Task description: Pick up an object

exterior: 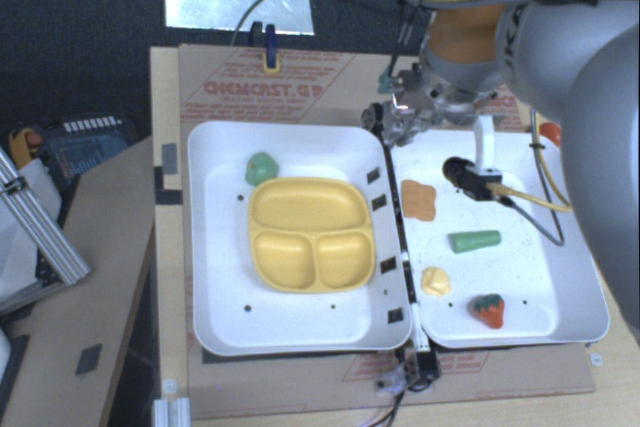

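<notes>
The step in hand looks like the approach: the gripper (396,123) sits at the back of the bench, over the top end of the seam where the left bin (215,225) and the right bin (565,265) meet, and nothing can be seen held in it. Whether it is open or closed cannot be told, as the wrist hides its tip from above. No single target is marked out. The nearest candidate is the flat orange piece (419,200) in the right bin, near the gripper at about 5 o'clock but apart from it. Farther along the same bearing lie the green cylinder (474,240), the pale yellow lump (435,281) and the red piece (488,310). In the left bin, a green lump (262,167) lies at about 8 o'clock from the gripper, just beside the back rim of the yellow tray (308,233). The next move probably calls for choosing one item, centring over it and descending. The orange piece lies flat, so it may be hard to grasp.
</notes>
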Available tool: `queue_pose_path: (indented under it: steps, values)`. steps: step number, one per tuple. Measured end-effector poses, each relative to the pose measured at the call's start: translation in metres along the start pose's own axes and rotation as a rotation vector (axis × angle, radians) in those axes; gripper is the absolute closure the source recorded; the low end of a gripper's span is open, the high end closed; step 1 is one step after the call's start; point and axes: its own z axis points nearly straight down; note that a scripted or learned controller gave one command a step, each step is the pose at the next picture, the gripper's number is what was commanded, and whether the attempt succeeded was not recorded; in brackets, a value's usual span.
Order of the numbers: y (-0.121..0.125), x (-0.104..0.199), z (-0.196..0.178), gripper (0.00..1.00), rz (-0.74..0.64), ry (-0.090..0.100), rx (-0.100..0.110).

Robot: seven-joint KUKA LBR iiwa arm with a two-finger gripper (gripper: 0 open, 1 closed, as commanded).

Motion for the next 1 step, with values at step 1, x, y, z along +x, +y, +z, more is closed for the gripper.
queue_pose_path:
  steps: [1]
  values:
    - [0.0013, 0.0512, -0.0061, 1.00, -0.002, 0.002, -0.001]
